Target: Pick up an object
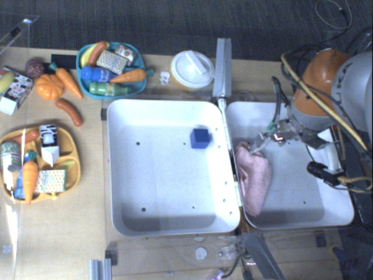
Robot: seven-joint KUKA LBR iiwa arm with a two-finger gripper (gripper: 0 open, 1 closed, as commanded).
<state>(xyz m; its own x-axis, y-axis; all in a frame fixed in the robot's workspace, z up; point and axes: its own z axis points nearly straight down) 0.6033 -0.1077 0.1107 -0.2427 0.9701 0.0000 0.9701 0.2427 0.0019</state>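
Two white bins sit side by side on the tabletop; the tool (263,142) hangs low in the right bin (303,209), at the top end of a pink cloth (254,179), and I cannot tell if it grips, so nothing seems lifted yet. A blue block (200,137) lies alone in the left bin (157,203), and toy food beside the bins is well out of the way.
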